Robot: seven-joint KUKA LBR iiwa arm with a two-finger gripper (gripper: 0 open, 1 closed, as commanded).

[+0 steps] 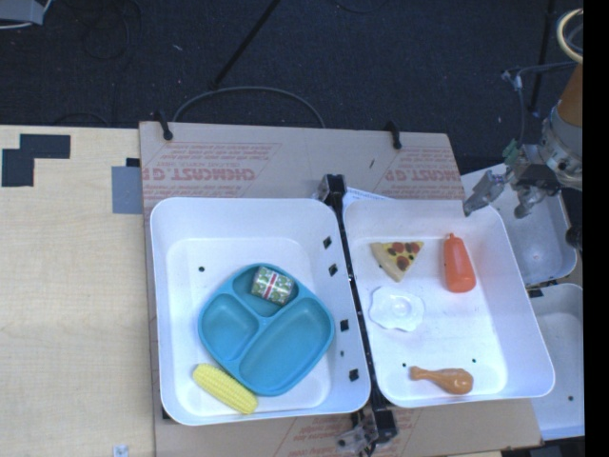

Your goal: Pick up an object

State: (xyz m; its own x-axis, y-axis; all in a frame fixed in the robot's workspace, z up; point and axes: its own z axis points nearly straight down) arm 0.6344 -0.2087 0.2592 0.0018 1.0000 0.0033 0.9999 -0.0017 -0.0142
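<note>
Nothing picked yet: orange bottle point(459, 264) lying nearest the gripper point(504, 196), just below and slightly inward of it in the right bin point(528, 350).

Fingers spread apart, gripping nothing, hovering over the bin's far right corner. Probably best to take the bottle: closest, chunky, well apart from its neighbours. Worth turning the wrist so the fingers close across the narrow width, not along the length, and dropping straight down over the middle of the body, clear of the bin wall. Further inward of the gripper, a pizza slice point(397, 257); below that, a flat white fried egg point(396, 309), likely too thin to pinch. Farthest down, a chicken drumstick point(442, 379). Across the divider, well away: blue sectioned plate point(276, 346) carrying a small can point(272, 285), with a corn cob point(225, 388) beside its near edge.
</note>
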